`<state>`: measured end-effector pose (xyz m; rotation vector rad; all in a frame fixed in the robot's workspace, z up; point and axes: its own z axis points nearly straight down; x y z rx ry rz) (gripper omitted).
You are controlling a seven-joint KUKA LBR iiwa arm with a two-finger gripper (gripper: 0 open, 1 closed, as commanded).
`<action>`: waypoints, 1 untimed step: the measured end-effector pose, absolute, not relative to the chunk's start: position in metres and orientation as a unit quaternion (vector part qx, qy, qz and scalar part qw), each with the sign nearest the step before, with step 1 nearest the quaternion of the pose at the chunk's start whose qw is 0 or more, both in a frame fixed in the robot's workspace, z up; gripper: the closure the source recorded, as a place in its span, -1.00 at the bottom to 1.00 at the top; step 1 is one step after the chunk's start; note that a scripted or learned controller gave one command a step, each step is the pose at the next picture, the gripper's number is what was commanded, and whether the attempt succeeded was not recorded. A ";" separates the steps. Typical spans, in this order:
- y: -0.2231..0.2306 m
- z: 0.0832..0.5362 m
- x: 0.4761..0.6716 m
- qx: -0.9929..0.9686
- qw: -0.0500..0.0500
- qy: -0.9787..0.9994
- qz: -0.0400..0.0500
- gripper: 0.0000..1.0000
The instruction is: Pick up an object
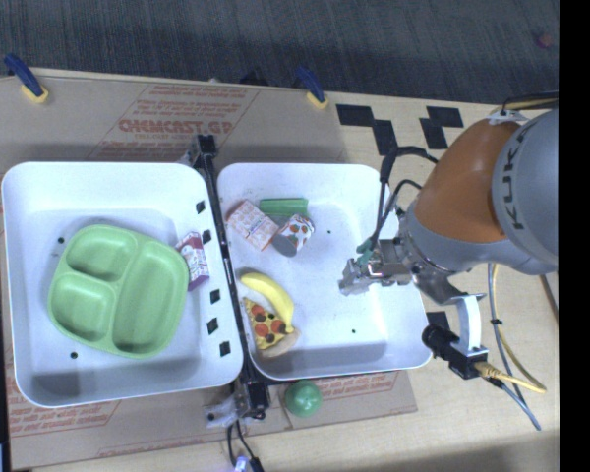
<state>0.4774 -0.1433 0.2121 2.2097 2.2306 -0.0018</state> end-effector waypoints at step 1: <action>-0.120 0.215 0.477 0.704 -0.001 0.710 -0.001 1.00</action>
